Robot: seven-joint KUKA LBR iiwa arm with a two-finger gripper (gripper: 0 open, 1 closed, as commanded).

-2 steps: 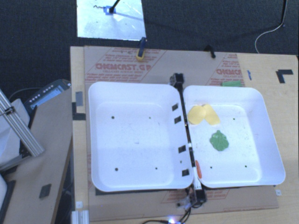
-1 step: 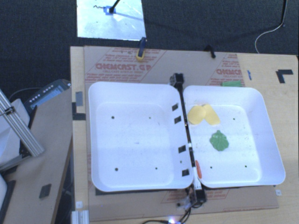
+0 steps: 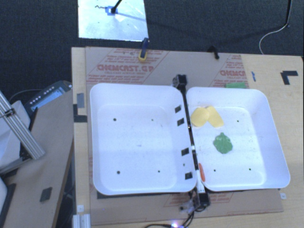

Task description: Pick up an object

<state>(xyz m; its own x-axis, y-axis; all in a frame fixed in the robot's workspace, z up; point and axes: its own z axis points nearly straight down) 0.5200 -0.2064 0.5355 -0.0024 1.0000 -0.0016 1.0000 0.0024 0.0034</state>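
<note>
Sitting side by side on the bench (image 3: 285,127) are two white bins. The left bin (image 3: 137,137) is the bigger-looking one, and the right bin (image 3: 251,141) touches it along a dark strip with black clips. Inside the right bin, near its left wall, lies a soft yellow thing (image 3: 206,117). Just below it — close but apart — sits a smaller green lump (image 3: 222,143). Smallest of all is a thin orange thing (image 3: 202,172), down by the left wall near the bin's front corner. How the gripper stands — cannot tell.
</note>
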